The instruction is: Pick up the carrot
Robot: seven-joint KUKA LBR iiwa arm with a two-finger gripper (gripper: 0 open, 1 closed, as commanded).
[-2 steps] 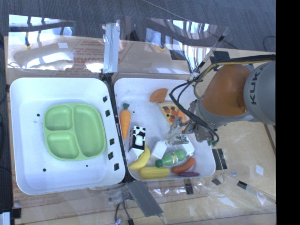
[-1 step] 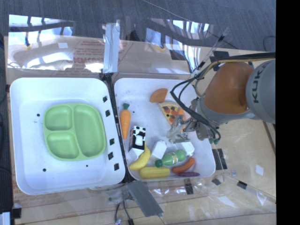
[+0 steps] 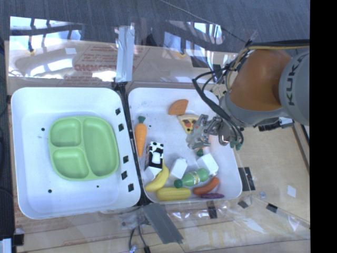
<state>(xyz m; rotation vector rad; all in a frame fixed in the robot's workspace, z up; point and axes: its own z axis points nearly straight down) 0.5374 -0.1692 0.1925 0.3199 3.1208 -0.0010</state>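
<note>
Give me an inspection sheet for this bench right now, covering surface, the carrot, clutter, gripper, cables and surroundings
Surface: two shallow white bins side by side; left bin holds a green divided plate; right bin holds the toy food.
Job's things: carrot lies along the right bin's left wall, green top pointing away from the camera, not held.
Clutter: pizza slice, orange wedge, black-and-white carton, banana, white blocks, green bottle, sausage, yellow piece.
Grippers: gripper hangs over the right bin's middle, right of the carrot; finger state unclear.
Cables: black cables loop beside the wrist.
Surroundings: clear sheeting and tape behind the bins; dark carpet beyond.
</note>
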